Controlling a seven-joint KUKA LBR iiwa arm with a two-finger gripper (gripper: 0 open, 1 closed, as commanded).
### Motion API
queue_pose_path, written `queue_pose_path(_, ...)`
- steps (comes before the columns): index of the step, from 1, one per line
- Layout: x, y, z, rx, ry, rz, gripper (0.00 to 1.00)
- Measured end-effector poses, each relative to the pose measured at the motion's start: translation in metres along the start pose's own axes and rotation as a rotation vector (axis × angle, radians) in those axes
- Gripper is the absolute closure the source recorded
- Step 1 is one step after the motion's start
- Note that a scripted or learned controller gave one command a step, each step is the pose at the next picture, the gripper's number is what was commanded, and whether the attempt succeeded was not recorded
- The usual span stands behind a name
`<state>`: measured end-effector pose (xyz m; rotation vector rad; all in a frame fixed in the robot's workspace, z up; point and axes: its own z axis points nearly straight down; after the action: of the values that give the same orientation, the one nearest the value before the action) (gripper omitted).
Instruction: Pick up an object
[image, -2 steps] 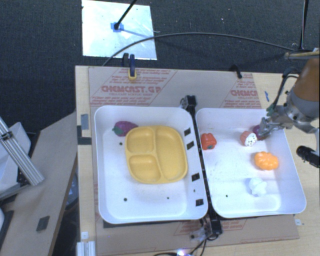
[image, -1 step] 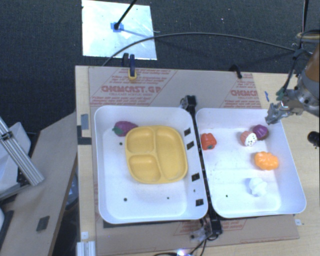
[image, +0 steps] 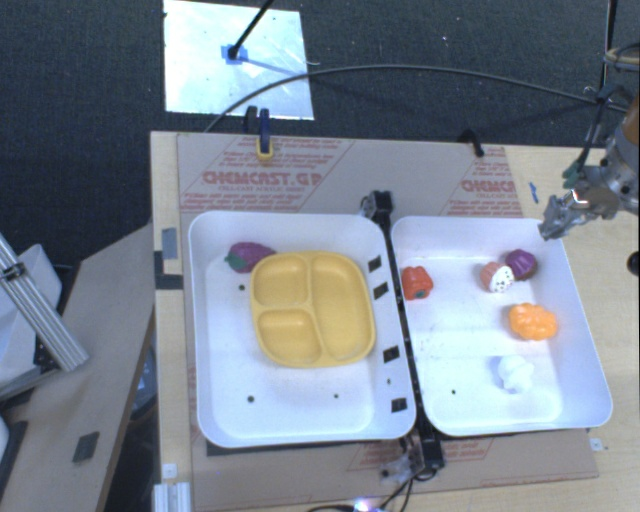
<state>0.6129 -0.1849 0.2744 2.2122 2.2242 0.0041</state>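
Observation:
My gripper (image: 557, 222) hangs over the far right rim of the right bin (image: 470, 405), up and to the right of the objects. Nothing shows between its fingers. In that bin lie a red pepper-like piece (image: 416, 282) at the left wall, a small white and red piece (image: 495, 277), a purple piece (image: 521, 264) touching it, an orange piece (image: 532, 321) and a white piece (image: 516, 373) nearer the front.
The left bin (image: 220, 400) holds a yellow divided plate (image: 309, 306) and a purple piece (image: 247, 257) at its far left corner. Black clips run along the seam between the bins. A cable arcs over the back of the bench.

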Motion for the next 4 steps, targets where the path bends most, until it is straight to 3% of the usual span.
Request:
queue_pose_path(2, 0.104, 0.002, 0.029, 0.003, 0.002, -0.004, 1.0)
queue_pose_path(4, 0.221, 0.005, 0.025, 0.003, 0.003, -0.005, 1.0)
